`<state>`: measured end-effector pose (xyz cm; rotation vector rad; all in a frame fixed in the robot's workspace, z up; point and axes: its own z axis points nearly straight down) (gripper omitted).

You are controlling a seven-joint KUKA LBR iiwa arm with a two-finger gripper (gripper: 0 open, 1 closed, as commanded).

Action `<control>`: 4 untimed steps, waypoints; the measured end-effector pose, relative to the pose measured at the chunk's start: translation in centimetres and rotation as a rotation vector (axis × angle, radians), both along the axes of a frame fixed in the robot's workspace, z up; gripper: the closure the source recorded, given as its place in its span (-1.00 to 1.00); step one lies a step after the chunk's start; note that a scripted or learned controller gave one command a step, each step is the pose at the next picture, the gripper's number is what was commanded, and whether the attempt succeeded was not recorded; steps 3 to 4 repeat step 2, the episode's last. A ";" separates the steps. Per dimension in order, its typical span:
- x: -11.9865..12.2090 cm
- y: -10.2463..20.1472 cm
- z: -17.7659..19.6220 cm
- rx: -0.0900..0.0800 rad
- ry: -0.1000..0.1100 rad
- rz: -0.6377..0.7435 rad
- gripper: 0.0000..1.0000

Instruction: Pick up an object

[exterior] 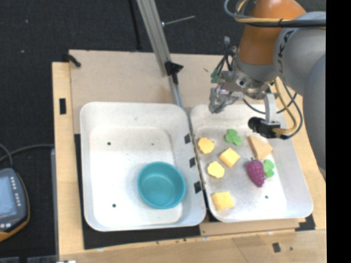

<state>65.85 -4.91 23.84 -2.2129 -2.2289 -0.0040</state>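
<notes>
the jaws (218, 104) hang over the far left corner of the right bin (300, 201), and whether they stand apart or together cannot be told, since they are small and dark against the wrist hardware. nothing shows between them. every loose piece in that bin lies nearer the camera than the jaws: a small green piece (233, 137) sits just below and slightly right of them, a yellow round piece (205, 145) lies below and a little left, close to the bin's left wall, and a yellow block (230, 157) rests below, between those two and further toward the camera. a second yellow round piece (216, 170) lies beyond the block, and a pale yellow block (223, 200) is the farthest from the jaws, near the bin's front edge. to the lower right of the jaws sit an orange wedge (260, 146) and, touching or just beside it, purple grapes (255, 172) with a green leaf. well away to the lower left, in the left bin (98, 119), stands a teal bowl (160, 184). no readable writing shows on any of these things. the arm (285, 32) comes in from the right, its orange band above the wrist, the wrist angled down and to the left over the worktop (109, 70).
</notes>
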 end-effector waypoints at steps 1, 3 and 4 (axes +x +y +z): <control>-0.4 5.8 -0.6 -0.001 0.001 0.000 1.00; -2.0 11.1 -1.2 -0.001 0.002 0.000 1.00; -2.0 11.1 -1.2 -0.001 0.002 0.000 1.00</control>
